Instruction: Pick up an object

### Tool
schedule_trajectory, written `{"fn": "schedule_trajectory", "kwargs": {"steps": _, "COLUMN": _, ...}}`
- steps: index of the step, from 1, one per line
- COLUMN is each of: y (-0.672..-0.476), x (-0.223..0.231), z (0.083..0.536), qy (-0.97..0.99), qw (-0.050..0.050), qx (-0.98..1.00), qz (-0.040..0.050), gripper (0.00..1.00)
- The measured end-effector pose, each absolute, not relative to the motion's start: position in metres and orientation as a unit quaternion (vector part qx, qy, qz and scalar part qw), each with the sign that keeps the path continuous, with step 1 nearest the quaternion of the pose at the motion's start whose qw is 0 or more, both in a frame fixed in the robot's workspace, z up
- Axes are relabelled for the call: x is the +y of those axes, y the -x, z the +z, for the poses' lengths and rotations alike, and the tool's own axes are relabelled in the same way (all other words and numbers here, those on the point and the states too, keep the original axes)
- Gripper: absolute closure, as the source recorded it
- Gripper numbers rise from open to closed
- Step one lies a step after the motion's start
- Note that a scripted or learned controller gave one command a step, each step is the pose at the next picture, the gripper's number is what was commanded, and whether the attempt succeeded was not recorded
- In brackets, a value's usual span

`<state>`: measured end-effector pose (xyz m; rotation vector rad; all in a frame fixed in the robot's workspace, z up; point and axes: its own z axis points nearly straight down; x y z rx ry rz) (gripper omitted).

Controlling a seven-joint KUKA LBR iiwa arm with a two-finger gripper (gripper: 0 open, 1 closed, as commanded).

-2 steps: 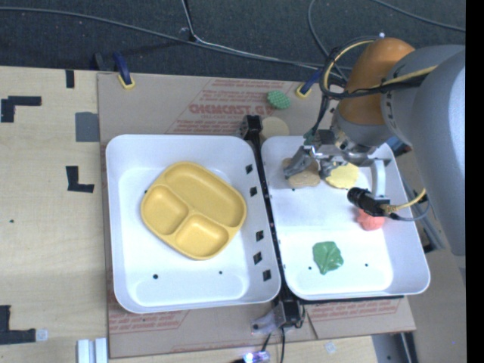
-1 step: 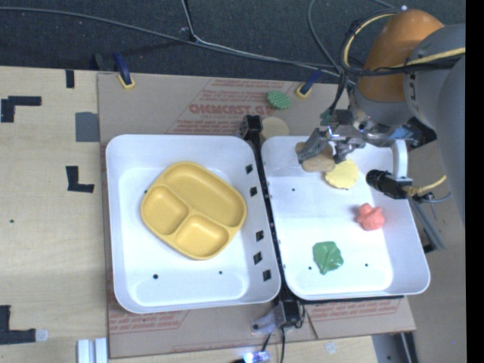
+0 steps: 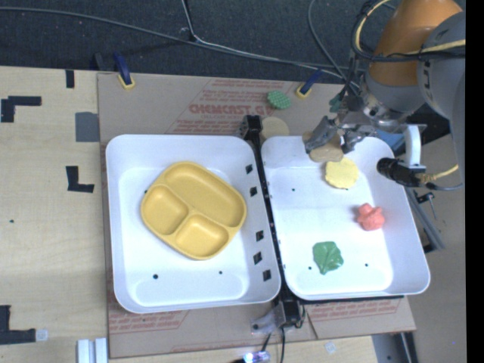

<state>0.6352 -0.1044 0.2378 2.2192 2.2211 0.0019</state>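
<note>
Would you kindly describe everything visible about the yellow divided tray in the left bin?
The yellow divided tray looks like smooth matte plastic, a rounded square with three compartments: one large along the upper side and two smaller below. It lies flat, right side up, turned at an angle on the floor of the left bin, roughly central. Its compartments hold nothing, and only the bin touches it.

There are two white bins: the left bin (image 3: 121, 203) and the right bin (image 3: 302, 225). One yellow tray (image 3: 193, 209) has three sections. There is one yellow piece (image 3: 342, 174), one pink piece (image 3: 370, 216), one green piece (image 3: 327, 257), and one small green thing (image 3: 278, 99) at 12 o'clock.
</note>
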Motion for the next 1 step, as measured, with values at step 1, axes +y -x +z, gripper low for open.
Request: {"fn": "schedule_trajectory", "kwargs": {"steps": 1, "y": -0.6227, "x": -0.0422, "z": 0.2311, "qy": -0.705, "qw": -0.001, "qx": 0.709, "qz": -0.0005, "gripper": 1.0}}
